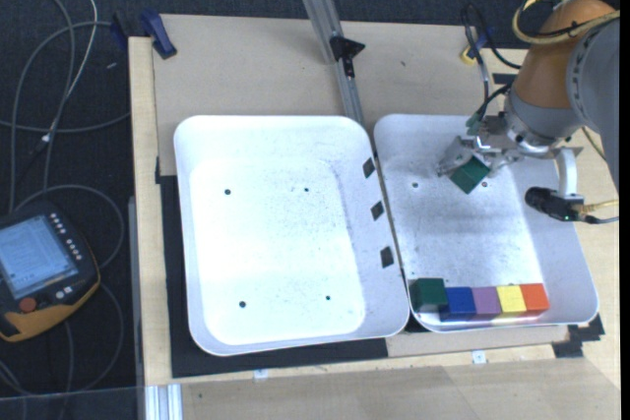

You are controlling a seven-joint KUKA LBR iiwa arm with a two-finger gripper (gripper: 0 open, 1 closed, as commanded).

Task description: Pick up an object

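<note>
Tool [479, 155] clamped on a dark green block [470, 175], hanging tilted over the upper part of the right bin [433, 221], seemingly clear of its floor. Best lifted straight and slow, grip kept firm; block sits skewed, could slip. Small cube-like block, matte dark green, one corner down. Row of blocks [479, 298] along the bin's near edge: green, blue, purple, yellow, orange

Arm [581, 64] cut off at right edge.
</note>
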